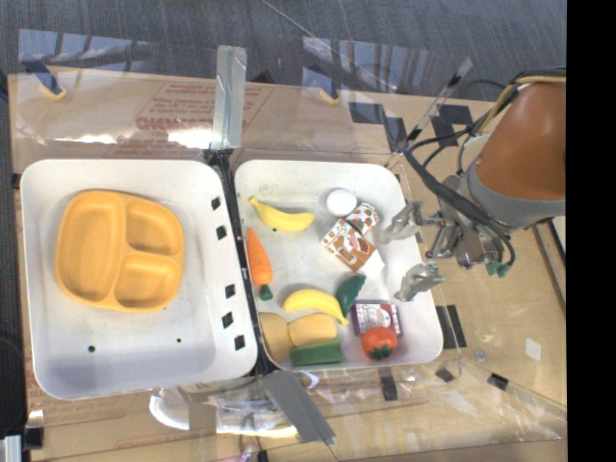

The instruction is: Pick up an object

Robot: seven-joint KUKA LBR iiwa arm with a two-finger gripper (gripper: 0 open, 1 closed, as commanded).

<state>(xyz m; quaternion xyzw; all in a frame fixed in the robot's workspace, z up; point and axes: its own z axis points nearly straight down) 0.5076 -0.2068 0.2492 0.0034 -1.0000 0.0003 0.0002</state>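
Observation:
The right bin [289, 176] holds several toy foods: a yellow banana [282, 217], an orange carrot [258, 261], a white cup [340, 201], a small printed carton [351, 239], a dark green pepper [349, 287], a second yellow fruit [313, 303], a purple box [375, 314] and a red tomato [378, 343]. My gripper [410, 252] hovers over that bin's right rim, just right of the carton. Its fingers [416, 282] stand spread apart and open, with nothing between them.
The left bin [38, 354] carries a yellow divided plate [118, 248]. A tan bread piece [306, 330] and a green block [316, 354] lie at the right bin's front edge. Cables [433, 142] trail from the arm's orange band [525, 133] at the right.

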